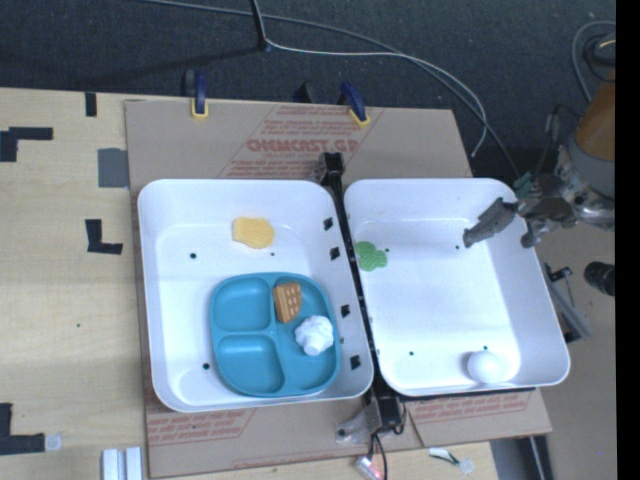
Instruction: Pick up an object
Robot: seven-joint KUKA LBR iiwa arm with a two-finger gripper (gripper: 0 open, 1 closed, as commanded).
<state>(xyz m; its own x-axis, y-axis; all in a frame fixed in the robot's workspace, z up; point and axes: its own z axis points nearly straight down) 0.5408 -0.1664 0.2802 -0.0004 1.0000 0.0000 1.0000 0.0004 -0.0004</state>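
On the far left lies the pale wooden bench top (60, 298), marked with dark tape pieces, and on it a sheet of brown cardboard (290, 143) held at its far edge by two blue and yellow clamps (199, 95).

The left bin (160, 218) sits on that cardboard. Near its far wall lies a flat yellow piece (253, 232), on the bare white floor. Nearer the camera is a blue divided tray (250, 353) with three compartments. A small ridged brown item, like a waffle or cracker (287, 301), stands along the divider in the tray's far half, and a crumpled white lump (314, 335) rests at the tray's right side, just beside the brown item.

A dark hinge or clip strip (345, 258) runs between the two bins.

The right bin (440, 193) holds a small green object (371, 257) close to its left wall, and a white ball (487, 366) in the near right corner, well apart from the green one.

My claw (497, 220) hangs over the bin's far right part, dark fingers pointing left and down, above the white floor and touching none of the objects. I cannot tell how wide it stands. Nothing shows between the fingers. My wrist (575, 193) sits beyond the bin's right rim.
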